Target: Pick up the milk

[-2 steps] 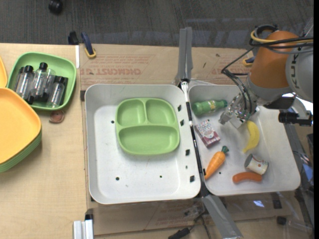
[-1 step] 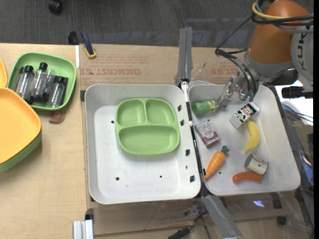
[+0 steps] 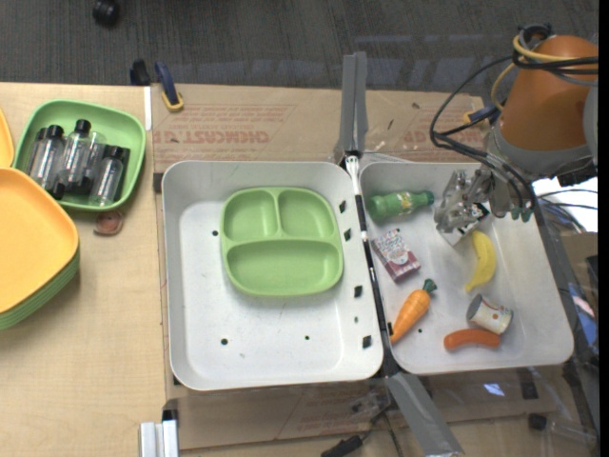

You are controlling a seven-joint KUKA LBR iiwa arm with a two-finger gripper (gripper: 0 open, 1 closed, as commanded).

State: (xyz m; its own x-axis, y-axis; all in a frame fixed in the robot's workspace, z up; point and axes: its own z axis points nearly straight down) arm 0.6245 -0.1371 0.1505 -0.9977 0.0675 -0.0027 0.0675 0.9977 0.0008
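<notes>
The milk [image 3: 396,254] is a small pink and white carton lying flat in the right bin [image 3: 547,293], near its left wall. My gripper [image 3: 461,219] hangs over the upper middle of that bin, to the right of and slightly above the carton, apart from it. Its metal fingers point down, just above the top end of the banana [image 3: 481,260]. Nothing shows between them.
The right bin also holds a green bottle [image 3: 400,203], a carrot [image 3: 411,313], a small can [image 3: 490,315] and a red pepper [image 3: 471,340]. A green divided plate [image 3: 281,240] lies in the left bin [image 3: 190,284]. On the bench at left are a green tray of vials [image 3: 81,155] and stacked yellow plates [image 3: 33,250].
</notes>
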